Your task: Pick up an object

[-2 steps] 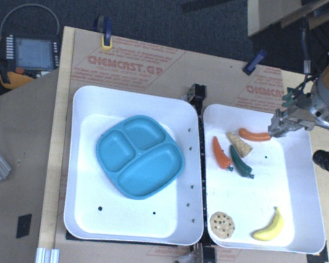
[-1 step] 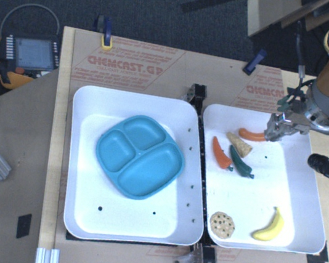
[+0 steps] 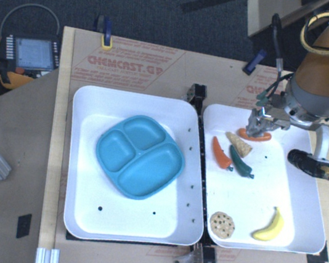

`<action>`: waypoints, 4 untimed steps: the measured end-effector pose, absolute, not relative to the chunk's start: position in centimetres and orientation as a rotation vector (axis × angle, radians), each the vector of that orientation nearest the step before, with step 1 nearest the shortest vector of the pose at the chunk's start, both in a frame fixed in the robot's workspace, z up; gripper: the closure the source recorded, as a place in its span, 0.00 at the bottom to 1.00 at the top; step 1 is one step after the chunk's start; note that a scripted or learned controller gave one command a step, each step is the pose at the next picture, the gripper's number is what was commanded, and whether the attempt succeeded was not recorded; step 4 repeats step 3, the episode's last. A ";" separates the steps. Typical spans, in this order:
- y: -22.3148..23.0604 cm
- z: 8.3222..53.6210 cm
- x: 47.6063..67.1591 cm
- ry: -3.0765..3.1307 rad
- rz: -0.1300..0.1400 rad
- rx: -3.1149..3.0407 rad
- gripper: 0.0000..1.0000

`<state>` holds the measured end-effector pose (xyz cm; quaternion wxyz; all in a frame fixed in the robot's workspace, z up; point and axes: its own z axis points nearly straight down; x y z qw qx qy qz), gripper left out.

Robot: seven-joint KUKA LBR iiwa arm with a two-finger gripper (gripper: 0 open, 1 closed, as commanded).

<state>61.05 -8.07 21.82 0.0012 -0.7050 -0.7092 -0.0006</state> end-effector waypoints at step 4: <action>7.9 23.0 57.3 -2.228 -0.005 -2.213 1.00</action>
